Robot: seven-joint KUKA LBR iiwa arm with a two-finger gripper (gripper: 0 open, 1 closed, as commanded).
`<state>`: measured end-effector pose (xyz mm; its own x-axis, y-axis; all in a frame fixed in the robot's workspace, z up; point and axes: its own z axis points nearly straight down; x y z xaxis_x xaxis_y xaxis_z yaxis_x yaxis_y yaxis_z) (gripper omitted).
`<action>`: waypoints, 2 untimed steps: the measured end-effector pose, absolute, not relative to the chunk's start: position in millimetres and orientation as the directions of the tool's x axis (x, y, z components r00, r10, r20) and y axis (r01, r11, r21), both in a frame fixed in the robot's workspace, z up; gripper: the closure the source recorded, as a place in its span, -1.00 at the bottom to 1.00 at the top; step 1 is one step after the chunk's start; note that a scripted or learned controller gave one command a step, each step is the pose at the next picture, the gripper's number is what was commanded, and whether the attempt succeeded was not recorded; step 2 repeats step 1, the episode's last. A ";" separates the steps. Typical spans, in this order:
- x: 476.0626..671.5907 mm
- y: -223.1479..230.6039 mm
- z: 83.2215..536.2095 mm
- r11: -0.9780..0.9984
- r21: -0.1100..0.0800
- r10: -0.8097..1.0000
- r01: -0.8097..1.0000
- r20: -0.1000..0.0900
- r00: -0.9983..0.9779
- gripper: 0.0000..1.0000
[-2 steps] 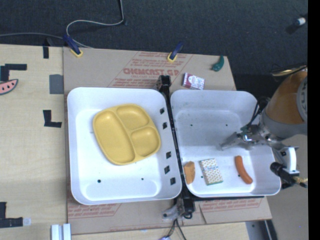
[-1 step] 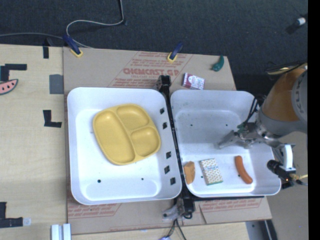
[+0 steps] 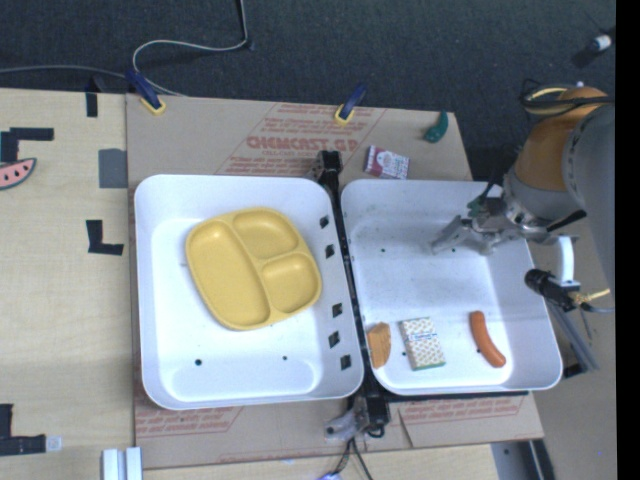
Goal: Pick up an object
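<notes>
Hovering over the right bin (image 3: 520, 268), the gripper (image 3: 447, 240) is seen spread open (nothing held); a sausage (image 3: 488, 339) lies nearby.

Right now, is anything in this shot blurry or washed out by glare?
Camera view: even lighting, mild glare whitening both bins, soft shadow under the yellow plate; the end effector looks slightly soft; the sausage and carton stay readable, print illegible.

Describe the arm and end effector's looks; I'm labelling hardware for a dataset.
The arm is grey with an orange band above the wrist. Its end effector is a small metallic grey two-finger unit with thin fingers. Dark cabling runs beside the wrist.
</notes>
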<state>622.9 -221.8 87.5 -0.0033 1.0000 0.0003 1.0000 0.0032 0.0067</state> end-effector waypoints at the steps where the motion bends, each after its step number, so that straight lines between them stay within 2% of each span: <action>1: 558.5 -221.6 87.6 0.003 0.007 1.000 1.000 0.001 -0.003 -1.00; 2: 558.5 -221.6 87.6 0.003 0.007 1.000 1.000 0.001 -0.003 -1.00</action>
